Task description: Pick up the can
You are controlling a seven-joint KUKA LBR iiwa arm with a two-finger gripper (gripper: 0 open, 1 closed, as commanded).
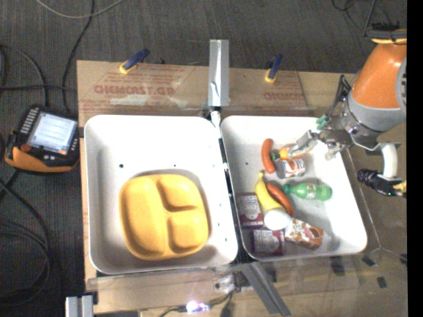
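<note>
Camera view puts the can on its side in the right bin, among a hot dog, a banana and a green bottle — not yet lifted. The gripper hangs just above and beside it; its fingers seem slightly parted and grasp nothing I can make out. So the approach looks done — closing on the can and raising it are left.

I'm looking at a robotics lab: a handheld orange-and-black teach pendant on grey carpet, loose black cables, blue-and-yellow clamps pinning a brown cardboard sheet
</note>
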